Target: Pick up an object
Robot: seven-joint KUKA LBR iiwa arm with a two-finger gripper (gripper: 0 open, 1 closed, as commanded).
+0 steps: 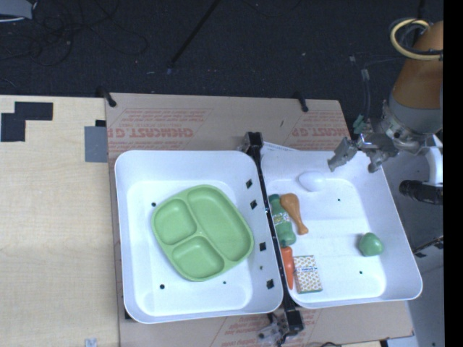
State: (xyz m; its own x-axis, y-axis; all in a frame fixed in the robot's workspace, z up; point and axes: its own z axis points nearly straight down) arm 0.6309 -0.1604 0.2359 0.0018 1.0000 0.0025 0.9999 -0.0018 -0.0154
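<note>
Nearest the camera, along the lower part of the right bin [394,280], lies a small printed box [308,274], flat on its largest face beside an orange carrot-shaped toy [288,267] that rests against the divider between the bins. Further up the same divider sit a green bottle-like item [281,221] and a tan drumstick toy [294,212], touching or nearly touching each other. A green rounded toy [370,244] lies alone near the bin's right wall, well apart from the rest. The left bin [137,194] carries a green divided plate [201,231]. No single object is specified by the task; the green rounded toy appears the most accessible candidate, since open floor surrounds it on all sides. It is judged light, rigid or slightly yielding plastic, with a smooth curved skin that may slip, so the jaws should close across its widest part, low down. The drumstick is best taken across its narrow shaft, but its neighbour crowds it. The box is thin and offers little edge height. The gripper [356,155] hangs above the upper right corner of the right bin, over the rim area, with the wrist tilted so the jaws point down and to the left. The jaws stand spread apart and hold nothing. The arm enters from the right, its orange band [419,85] above the wrist.
</note>
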